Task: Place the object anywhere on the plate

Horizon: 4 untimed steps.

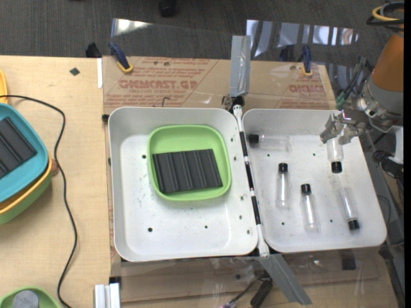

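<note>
A green plate (189, 163) with a dark ridged insert sits in the left white bin (128, 223). In the right white bin (321, 236) lie several clear vials with black caps. My gripper (338, 133) is over the far right part of that bin. It is shut on a clear vial (334, 153), whose upper end sits between the fingers and whose black cap points down. The plate is well to the left of the gripper, across the divider between the bins.
Loose vials lie at the bin's middle (282, 183), (308, 205), near its right wall (349, 208) and at its far left (266, 140). A teal dish stack (19, 159) and a black cable (64, 191) lie on the wooden bench at left.
</note>
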Each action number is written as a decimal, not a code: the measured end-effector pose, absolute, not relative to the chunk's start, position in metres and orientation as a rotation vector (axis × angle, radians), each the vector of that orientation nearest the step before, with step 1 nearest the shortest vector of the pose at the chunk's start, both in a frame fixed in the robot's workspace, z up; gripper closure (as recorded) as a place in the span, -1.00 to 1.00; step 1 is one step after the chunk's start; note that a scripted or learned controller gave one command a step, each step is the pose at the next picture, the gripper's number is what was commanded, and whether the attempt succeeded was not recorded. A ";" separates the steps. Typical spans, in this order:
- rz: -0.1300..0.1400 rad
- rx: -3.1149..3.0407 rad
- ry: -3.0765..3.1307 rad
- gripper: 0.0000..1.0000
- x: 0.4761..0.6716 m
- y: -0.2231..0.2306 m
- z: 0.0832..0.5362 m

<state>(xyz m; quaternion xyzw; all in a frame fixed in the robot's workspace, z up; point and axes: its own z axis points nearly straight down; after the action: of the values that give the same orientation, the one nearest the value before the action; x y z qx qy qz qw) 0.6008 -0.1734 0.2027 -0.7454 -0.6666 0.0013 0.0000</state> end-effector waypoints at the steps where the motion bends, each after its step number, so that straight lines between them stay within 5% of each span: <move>1: 0.004 -2.342 -2.094 -1.00 0.601 -0.173 0.203; 4: 0.008 -2.956 -1.064 -1.00 0.568 -0.116 0.280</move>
<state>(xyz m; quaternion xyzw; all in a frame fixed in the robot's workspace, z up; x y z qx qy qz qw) 0.5684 -0.1159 0.2801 -0.9409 -0.3386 0.0024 0.0001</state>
